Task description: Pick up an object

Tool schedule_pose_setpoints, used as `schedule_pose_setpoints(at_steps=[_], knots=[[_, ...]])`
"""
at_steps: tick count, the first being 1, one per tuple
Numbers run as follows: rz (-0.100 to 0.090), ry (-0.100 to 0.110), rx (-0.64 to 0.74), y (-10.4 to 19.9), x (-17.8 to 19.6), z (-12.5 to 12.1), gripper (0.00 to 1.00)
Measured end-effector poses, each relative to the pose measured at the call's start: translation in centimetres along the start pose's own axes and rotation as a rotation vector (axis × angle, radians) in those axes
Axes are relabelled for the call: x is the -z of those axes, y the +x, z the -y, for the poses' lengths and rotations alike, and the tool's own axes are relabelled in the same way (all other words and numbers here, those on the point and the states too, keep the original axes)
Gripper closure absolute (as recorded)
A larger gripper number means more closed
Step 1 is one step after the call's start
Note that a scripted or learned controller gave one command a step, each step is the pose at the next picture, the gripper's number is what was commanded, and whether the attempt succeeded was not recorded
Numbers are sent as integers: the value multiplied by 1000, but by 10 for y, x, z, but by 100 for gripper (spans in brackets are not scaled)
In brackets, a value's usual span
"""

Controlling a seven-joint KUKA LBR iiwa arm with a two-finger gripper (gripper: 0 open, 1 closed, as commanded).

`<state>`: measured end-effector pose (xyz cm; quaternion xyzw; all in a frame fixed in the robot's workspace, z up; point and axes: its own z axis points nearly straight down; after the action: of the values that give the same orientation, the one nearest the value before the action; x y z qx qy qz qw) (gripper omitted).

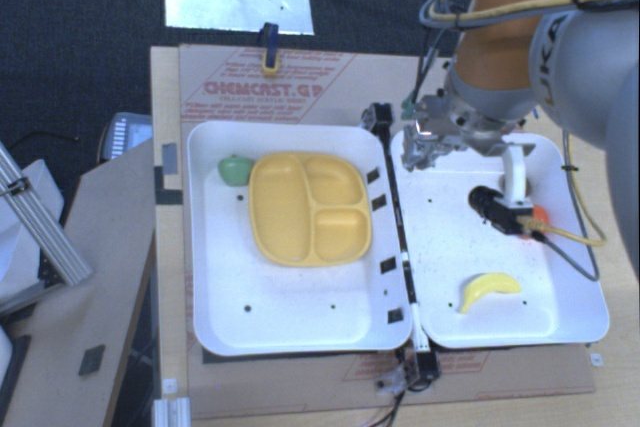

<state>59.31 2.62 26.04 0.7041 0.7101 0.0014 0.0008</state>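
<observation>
Gripper (420,153) sits over the back-left corner of the right bin (565,315), close to the divider. Can't tell if the claw is wide or narrow, and nothing is visibly held. Banana (488,290) lies at the front of the right bin, well apart from the gripper. Left bin (300,335) holds a yellow divided tray (308,210) with a green fruit (234,170) touching its back-left edge. Brown board (265,87) under the bins reads "CHEMCAST GP" in red; smaller print is illegible.
</observation>
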Motion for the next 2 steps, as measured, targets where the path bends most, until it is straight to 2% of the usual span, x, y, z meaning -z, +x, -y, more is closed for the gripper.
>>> schedule_pose_setpoints(at_steps=[2], knots=[[1, 1, -2, 82, -19, -18, 100]])
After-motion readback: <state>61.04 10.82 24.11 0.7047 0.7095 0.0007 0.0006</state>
